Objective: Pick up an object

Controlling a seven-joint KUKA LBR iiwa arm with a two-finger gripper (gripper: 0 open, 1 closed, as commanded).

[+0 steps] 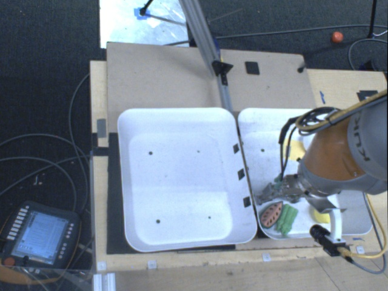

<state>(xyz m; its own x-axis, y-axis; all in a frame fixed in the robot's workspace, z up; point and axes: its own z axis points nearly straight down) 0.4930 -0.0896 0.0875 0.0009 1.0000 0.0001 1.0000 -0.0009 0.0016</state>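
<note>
I see the claw (271,193) low in the right bin (260,138), just above a reddish-brown object (271,212) and a green object (287,218) lying touching at the bin's 6 o'clock corner; I cannot tell how it is set. I'd centre on one object, clear of the bin wall, before descending.

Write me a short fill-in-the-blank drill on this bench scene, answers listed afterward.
1. The green object lies in the ____ bin as the camera sees it.
2. Beside it, on its left, lies a ____-coloured oval object.
3. The band above the arm's wrist is ____.

Answers: right; reddish-brown; orange
</note>
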